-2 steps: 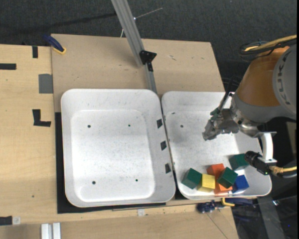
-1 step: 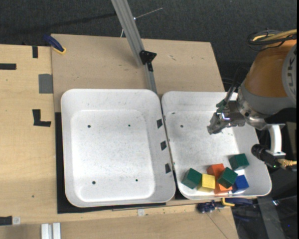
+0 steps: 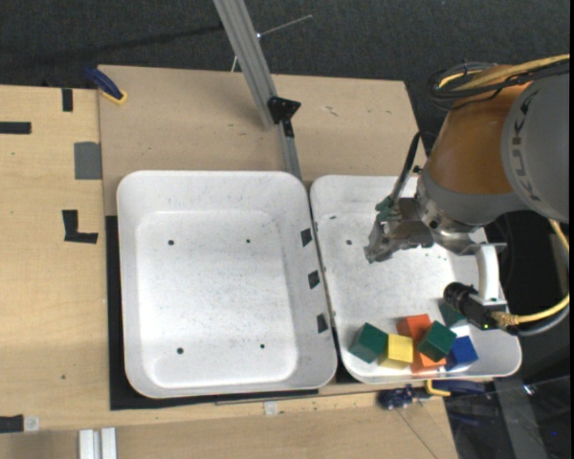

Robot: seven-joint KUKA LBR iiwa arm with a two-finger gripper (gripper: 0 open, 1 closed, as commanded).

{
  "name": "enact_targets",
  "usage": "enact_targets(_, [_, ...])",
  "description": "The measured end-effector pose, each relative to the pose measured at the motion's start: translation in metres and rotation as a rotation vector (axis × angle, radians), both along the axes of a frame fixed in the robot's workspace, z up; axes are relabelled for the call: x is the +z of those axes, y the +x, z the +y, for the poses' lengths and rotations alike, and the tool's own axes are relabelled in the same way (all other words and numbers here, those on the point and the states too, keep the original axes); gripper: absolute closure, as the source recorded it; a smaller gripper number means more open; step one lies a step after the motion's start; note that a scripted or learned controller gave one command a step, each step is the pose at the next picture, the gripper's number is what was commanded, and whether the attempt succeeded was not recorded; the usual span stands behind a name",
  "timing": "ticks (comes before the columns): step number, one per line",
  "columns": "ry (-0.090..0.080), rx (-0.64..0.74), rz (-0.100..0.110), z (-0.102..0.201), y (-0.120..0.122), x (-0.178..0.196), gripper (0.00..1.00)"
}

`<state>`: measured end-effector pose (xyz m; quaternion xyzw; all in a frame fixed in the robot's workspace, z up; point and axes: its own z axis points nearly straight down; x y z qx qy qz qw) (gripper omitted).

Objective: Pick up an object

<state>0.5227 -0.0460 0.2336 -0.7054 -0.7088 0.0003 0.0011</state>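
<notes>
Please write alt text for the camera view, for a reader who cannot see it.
The gripper hangs over the right bin, away from the coloured blocks clustered in that bin's near corner. The left bin sits beside it on the bench.

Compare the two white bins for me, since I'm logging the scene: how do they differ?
The left bin looks wider than the right bin. The right bin holds a cluster of coloured blocks at its near end; no blocks lie in the left bin. The gripper hangs over the right bin, not the left bin. Both are shallow, white, speckled and round-cornered, side by side on the bench.
</notes>
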Motion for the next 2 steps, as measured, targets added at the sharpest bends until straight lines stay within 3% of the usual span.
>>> enact_targets(1, [0.001, 0.002, -0.001, 0.054, 0.005, 0.009, 1.00])
enact_targets(2, [-0.001, 0.000, 0.002, 0.101, 0.010, -0.005, 1.00])
